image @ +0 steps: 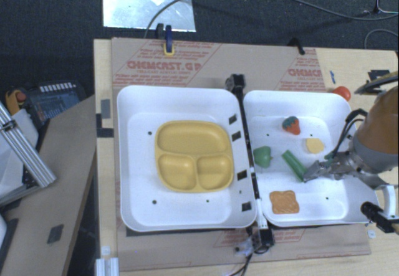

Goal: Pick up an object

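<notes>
- Your pincer (310, 173) sits low in the right bin (324, 209), touching the green stick (292, 164); you cannot tell its state.
- A yellow tray (191, 155) lies in the left bin (137, 144).

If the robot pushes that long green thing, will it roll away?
Probably a little: the long green piece looks rounded like a toy cucumber, so it may roll sideways. It looks stiff and light, likely plastic. The gripper sits right beside it.
</notes>
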Available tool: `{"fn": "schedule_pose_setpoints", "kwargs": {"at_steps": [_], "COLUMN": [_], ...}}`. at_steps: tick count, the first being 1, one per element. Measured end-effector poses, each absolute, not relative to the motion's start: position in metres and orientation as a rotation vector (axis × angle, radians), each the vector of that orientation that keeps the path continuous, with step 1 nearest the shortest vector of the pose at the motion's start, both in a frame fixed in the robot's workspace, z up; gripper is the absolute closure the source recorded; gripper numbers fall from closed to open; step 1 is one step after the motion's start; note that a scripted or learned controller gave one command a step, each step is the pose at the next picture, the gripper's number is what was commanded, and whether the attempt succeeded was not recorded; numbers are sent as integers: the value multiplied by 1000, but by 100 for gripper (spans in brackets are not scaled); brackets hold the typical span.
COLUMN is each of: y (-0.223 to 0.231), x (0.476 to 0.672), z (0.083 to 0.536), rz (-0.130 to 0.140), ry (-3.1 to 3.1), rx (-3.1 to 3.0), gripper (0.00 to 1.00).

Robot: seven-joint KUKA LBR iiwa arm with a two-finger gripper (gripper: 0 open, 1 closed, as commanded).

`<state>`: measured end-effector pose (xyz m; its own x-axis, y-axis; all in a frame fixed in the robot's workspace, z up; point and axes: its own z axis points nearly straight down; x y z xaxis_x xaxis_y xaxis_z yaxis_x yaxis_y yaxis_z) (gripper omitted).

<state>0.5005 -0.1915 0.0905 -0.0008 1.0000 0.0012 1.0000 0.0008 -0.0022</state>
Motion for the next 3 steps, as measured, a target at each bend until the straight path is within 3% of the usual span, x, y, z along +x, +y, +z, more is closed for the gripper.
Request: {"fn": "schedule_pose_setpoints", "kwargs": {"at_steps": [1, 3], "y": [-192, -186], "x": [502, 506], "z": [104, 230], "rz": [-2, -4], "ry": [-2224, -2232], "rx": [-2222, -2220], "gripper": [100, 100]}}
